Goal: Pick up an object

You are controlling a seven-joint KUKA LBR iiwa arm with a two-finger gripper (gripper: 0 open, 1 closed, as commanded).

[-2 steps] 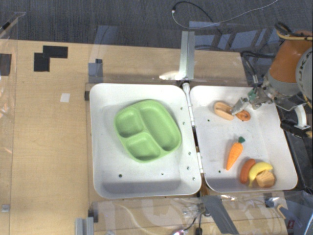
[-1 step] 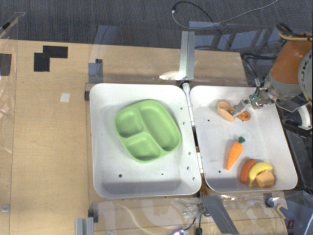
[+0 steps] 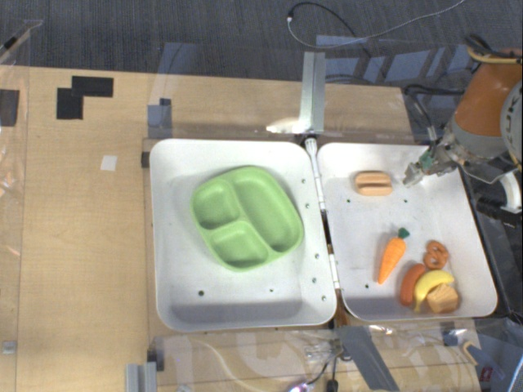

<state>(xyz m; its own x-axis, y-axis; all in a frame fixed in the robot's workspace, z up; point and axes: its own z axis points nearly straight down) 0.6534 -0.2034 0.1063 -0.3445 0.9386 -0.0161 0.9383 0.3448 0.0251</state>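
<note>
At the right bin's [image 3: 482,243] far corner, the pincer's [image 3: 417,172] tips blur together.

Grey arm [image 3: 511,117] with an orange band, ending in a small pale tool [image 3: 415,172].

Bench [image 3: 82,243]: pale wood top, seen from above at a slant. Two shallow white bins sit on it side by side, edges nearly touching along a central seam. Left bin [image 3: 176,292] lies mid-bench; right bin [image 3: 359,296] just beside it, toward the view's right. A grey metal post [image 3: 314,88] stands at the far side, at the seam. Black tape marks [image 3: 82,95] lie flat on the far left of the wood; a small pale square [image 3: 109,163] sits nearer, apart from them. Small grey brackets [image 3: 160,117] stand at the left bin's far corner.
</note>
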